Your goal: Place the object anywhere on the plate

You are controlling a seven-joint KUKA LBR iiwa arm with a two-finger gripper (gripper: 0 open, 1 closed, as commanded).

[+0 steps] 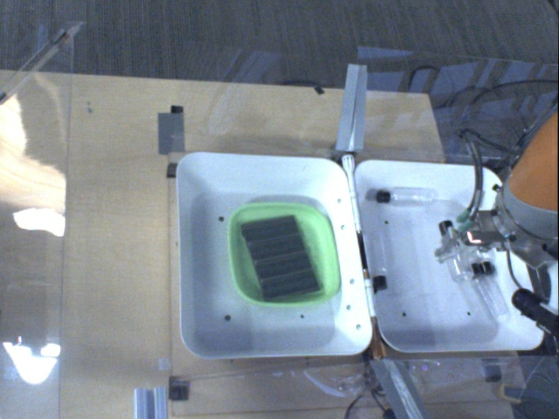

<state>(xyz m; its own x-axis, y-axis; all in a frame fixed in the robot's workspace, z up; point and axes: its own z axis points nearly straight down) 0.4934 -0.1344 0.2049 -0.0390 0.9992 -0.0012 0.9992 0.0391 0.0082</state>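
L bin (196,260): green plate (240,269) sat about centre, a dark ribbed block (279,257) already on it, long axis running toward the bin's near-R corner, bare rim all round. R bin (410,321): clear tube w/ black cap (403,197) lay along the far edge, long axis L-R. Gripper (463,244) hovered by the R edge, nearer the tube than the plate; can't tell if apart or together. Open bin floor between them.

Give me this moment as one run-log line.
arm: over right bin | tool: low, near clear tube | dark ridged block: on green plate, left bin
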